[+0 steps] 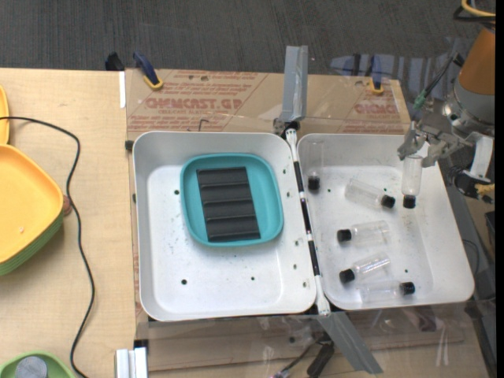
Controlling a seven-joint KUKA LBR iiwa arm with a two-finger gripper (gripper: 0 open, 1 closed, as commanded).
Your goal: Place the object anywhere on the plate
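A teal plate [272,203] with a black ribbed insert lies in the left bin [157,235]. My gripper [417,150] hangs over the far right part of the right bin [449,274]. It is shut on the top of a clear vial [409,179], which hangs upright with its black cap at the bottom, just above the bin floor. The plate is well to the left of the gripper, across the divider between the bins.
Several more clear vials with black caps lie in the right bin, such as one [366,191] left of the held vial and one [366,268] nearer the front. A yellow dish [24,203] and a black cable [79,211] lie on the bench at the left.
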